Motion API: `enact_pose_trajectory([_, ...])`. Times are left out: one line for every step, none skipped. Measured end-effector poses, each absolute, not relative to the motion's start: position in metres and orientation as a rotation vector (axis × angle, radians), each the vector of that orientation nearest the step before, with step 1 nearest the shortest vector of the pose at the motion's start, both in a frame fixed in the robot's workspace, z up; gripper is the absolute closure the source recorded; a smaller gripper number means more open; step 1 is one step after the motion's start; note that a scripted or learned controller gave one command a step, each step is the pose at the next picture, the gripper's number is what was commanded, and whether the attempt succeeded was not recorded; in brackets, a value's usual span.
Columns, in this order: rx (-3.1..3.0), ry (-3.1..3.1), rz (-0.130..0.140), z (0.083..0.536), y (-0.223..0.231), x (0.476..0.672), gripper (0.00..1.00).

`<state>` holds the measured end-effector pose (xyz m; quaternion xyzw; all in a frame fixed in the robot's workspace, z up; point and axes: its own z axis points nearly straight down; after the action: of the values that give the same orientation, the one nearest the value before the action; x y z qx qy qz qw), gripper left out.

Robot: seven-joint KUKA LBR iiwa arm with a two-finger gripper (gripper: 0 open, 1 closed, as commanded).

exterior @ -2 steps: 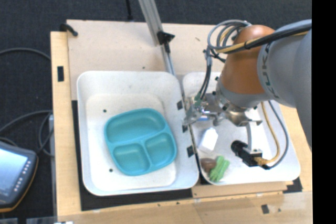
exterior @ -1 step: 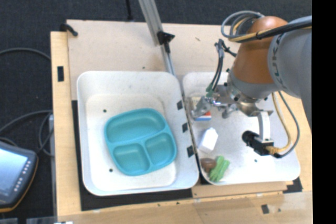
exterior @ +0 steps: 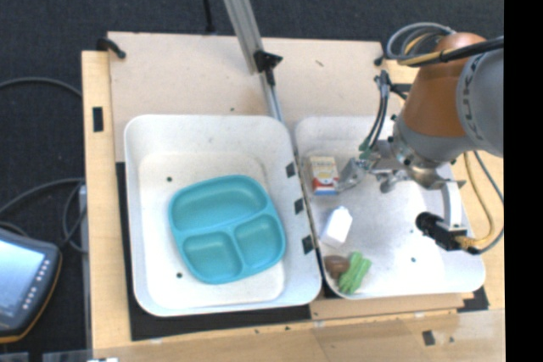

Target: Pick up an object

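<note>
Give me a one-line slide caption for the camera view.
KUKA arm over the right bin beside a small box, white block and green item; teal tray in the left bin.

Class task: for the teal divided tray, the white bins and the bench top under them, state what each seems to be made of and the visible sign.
Teal divided tray: probably moulded plastic, with one even colour, rounded compartments and a soft sheen.
White bins: likely thin plastic, matt, with rounded corners and faint speckles.
Bench top: seems to be wood board or fibreboard, pale tan, flat and dull.
</note>
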<state>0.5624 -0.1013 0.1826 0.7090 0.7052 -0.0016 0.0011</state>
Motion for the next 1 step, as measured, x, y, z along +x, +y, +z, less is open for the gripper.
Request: enact_pose_trajectory([2.226, 2.213, -0.004, 0.1899, -0.1462, 0.5285, 0.0])
